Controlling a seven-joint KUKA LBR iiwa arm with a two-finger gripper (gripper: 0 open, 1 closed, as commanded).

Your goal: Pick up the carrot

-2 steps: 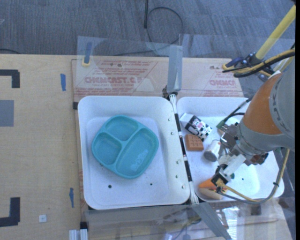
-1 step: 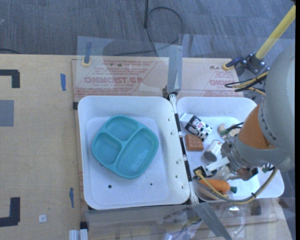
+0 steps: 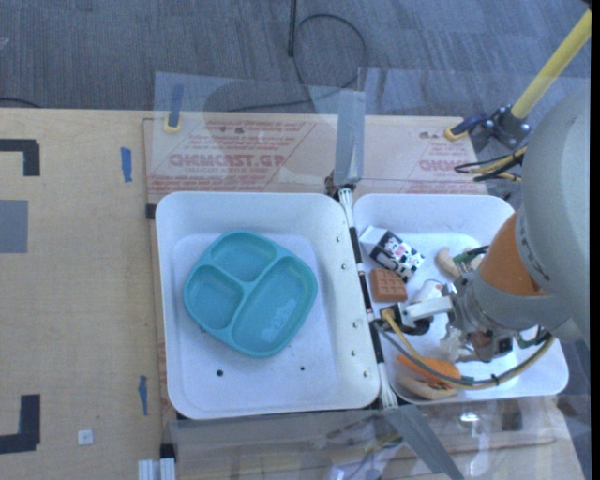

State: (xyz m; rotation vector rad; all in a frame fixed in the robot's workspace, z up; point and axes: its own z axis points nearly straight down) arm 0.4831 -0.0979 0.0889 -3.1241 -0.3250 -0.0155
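Light tan wooden desk [image 3: 75, 309] is sitting on grey carpet floor [image 3: 141, 37], w/ black tape marks [image 3: 23, 155] and blue tape bits [image 3: 126, 164] at the 9 o'clock side. A clear plastic sheet w/ red print [image 3: 244, 150] is lying under two shallow white bins. Left white bin [image 3: 178, 216] is holding a teal three-compartment plastic plate [image 3: 249, 292]. Right white bin [image 3: 441, 211] is holding a brown waffle-like toy square [image 3: 386, 285] and a black-and-white cow-print toy [image 3: 397, 253] near its 10 o'clock corner. The orange carrot [image 3: 427, 368] is lying at the bin's 6 o'clock edge, partly under cables. The tool [image 3: 459, 333] is hanging just beside it, toward 1 o'clock; can't tell its grip state. A black cable [image 3: 328, 28] is looping on the floor at 12 o'clock.
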